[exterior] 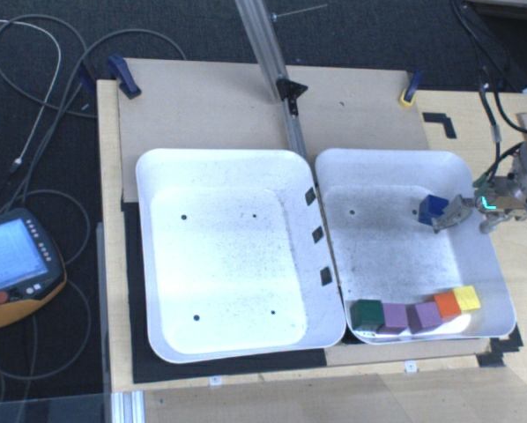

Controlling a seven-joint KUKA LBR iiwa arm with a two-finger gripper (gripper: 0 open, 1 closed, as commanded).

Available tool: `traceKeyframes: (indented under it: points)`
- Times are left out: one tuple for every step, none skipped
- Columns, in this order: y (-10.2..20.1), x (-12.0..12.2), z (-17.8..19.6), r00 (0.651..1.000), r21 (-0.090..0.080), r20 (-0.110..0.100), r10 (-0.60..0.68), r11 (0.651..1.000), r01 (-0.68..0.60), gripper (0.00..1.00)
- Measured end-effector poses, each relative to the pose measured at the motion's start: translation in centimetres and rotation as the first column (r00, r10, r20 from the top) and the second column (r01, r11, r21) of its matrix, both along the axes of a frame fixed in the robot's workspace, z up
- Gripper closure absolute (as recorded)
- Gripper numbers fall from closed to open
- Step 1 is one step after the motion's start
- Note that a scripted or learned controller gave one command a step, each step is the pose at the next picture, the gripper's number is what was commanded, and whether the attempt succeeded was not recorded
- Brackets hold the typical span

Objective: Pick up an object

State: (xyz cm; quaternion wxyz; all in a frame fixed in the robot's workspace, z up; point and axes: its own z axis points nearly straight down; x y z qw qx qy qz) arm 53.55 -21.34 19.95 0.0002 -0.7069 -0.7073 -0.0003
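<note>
**Gripper closes in on the blue block at the right bin's edge**

The gripper (453,217) sits low over the right bin (378,170), reaching in from the right rim, and its grey fingertip (449,216) is right up against the blue block (433,208). Whether the fingers are spread or pinched, the slanted view does not tell; the block shows beside the tip, not clearly between two fingers, so no hold can be called here. Behind the fingers the wrist carries a small teal light, and the rest of the arm runs off to the right.

The risks from here, as a judgement: the block looks offset to the fingers' left, so a closing pinch could nudge it away across the smooth bin floor rather than trap it. A grip on just one corner could let it twist free on the lift. The bin's raised right wall is also close under the wrist, and a low pull-back could clip it.

Now the bins. The right bin has the blue block in its upper middle, and along its near wall a tight row: a green block (366,312), a purple block (394,315), another purple one (425,315), an orange block (448,307) and a yellow block (467,300). The left bin (158,170) shows bare white floor with a few dark dots.
</note>
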Motion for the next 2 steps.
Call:
traceKeyframes:
  points:
    - [-0.44, 8.82, -8.67, 1.0, 0.0, -0.001, -0.001, 1.0, 0.001, 0.0]
    - [-0.44, 8.84, -8.79, 1.0, -0.001, -0.001, 0.0, 1.0, 0.0, 0.0]
